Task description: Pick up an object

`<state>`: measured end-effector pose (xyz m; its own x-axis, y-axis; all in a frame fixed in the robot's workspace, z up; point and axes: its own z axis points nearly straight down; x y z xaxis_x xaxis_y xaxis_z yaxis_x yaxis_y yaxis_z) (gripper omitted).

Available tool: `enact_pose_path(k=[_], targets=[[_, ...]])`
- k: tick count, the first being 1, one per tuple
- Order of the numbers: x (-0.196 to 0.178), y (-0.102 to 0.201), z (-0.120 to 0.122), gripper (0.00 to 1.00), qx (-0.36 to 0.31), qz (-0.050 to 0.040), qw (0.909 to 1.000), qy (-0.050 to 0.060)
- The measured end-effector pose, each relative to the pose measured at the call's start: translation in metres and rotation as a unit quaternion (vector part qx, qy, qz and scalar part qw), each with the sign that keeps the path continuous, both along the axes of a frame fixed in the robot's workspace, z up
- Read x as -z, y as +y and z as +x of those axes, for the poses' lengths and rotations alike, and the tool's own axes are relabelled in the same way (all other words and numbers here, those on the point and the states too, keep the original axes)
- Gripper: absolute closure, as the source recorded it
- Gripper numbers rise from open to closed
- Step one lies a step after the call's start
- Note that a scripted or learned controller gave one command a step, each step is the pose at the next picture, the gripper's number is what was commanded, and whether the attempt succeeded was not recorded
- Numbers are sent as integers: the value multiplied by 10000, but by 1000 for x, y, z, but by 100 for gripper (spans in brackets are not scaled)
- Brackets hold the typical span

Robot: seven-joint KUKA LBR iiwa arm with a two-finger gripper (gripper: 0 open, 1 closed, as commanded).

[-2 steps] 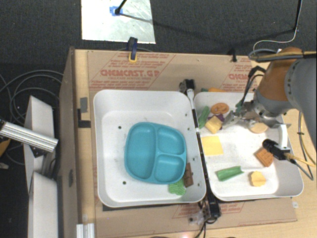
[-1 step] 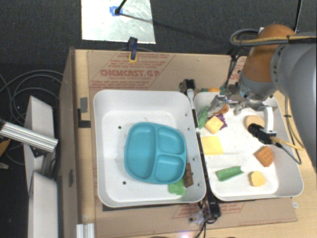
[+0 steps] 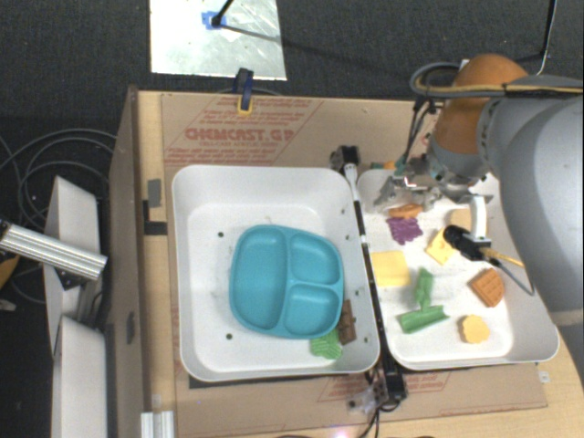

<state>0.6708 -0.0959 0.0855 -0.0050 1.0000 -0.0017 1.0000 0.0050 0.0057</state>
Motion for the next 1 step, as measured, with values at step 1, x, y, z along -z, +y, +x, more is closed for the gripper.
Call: enact_pose_path(k=[1], targets=[[2, 4, -98, 0, 31, 18, 10000, 65]])
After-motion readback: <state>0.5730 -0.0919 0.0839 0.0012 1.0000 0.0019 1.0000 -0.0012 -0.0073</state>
